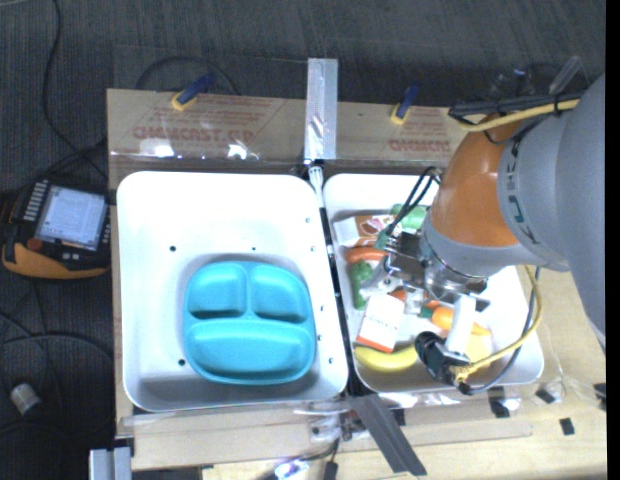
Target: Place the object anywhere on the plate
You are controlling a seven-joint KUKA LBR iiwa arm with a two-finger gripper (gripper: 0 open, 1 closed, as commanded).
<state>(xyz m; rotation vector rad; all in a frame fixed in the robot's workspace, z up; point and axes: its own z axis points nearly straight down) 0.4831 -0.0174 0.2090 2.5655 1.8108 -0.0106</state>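
My arm comes in from the right edge of the desk (240,128) and hangs over the right bin (530,368), the orange band above my wrist covering that bin's far half. My pincer (430,293) is low among the clutter there; whether it is open or closed, I cannot tell, and I see nothing held in it.

Under and around the pincer lies a heap of small things. A white box with an orange-red face (382,320) sits toward the bin's left wall, tilted, its long axis running from the far left toward the near right. Just nearer the front rim lies a banana (385,358), its length running along that rim, left to right. A green item (362,278) and a red one (362,255) lie beside the dividing wall, and something orange (442,317) peeks out by my wrist. Which of these is the object to move I cannot tell.

The blue plate (250,320) rests in the left bin (150,228), toward its front edge. It has three compartments, two small ones at the far side and one long one at the near side.

The bins stand on a brown board with blue clamps (193,90) at its far edge. Beyond is dark carpet (70,48), with a small handheld screen device (62,223) lying off the desk's left side.
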